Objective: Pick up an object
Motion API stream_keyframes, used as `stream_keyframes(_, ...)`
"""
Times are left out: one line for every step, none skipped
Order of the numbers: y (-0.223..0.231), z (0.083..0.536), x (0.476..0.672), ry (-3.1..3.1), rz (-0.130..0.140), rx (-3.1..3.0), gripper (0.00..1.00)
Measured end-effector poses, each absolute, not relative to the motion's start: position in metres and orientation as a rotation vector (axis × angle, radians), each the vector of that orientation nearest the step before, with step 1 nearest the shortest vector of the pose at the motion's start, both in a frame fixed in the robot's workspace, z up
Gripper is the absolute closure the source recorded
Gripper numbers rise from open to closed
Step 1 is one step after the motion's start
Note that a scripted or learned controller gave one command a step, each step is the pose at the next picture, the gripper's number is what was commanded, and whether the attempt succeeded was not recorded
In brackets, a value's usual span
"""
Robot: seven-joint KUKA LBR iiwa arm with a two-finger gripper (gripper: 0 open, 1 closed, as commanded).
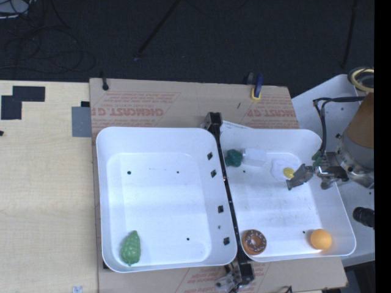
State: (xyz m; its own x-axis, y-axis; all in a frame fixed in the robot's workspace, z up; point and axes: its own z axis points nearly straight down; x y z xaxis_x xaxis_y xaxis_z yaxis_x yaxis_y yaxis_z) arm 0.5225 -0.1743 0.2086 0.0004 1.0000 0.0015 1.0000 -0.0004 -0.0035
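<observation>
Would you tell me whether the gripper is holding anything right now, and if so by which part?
It cannot be told. The gripper sits low over the right white bin, beside a small yellow object, but no hold is visible.

Pincer [297,179] over right bin [333,249]; orange ball [320,239], doughnut [253,242] near front.

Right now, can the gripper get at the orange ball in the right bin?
Probably yes. The orange ball sits alone near the right bin's front corner, with bare floor between it and the gripper. The close walls may crowd a grasp.
</observation>
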Motion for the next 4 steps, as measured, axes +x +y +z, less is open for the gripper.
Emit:
stream_keyframes(-0.090, 0.083, 0.474, -2.222, 0.003, -2.214, 0.00)
stream_keyframes(-0.117, 0.211, 0.525, -2.231, -0.010, -2.229, 0.00)
stream_keyframes(0.044, 0.186, 0.566, -2.235, -0.004, -2.201, 0.00)
stream_keyframes(0.104, 0.187, 0.534, -2.223, 0.006, -2.212, 0.00)
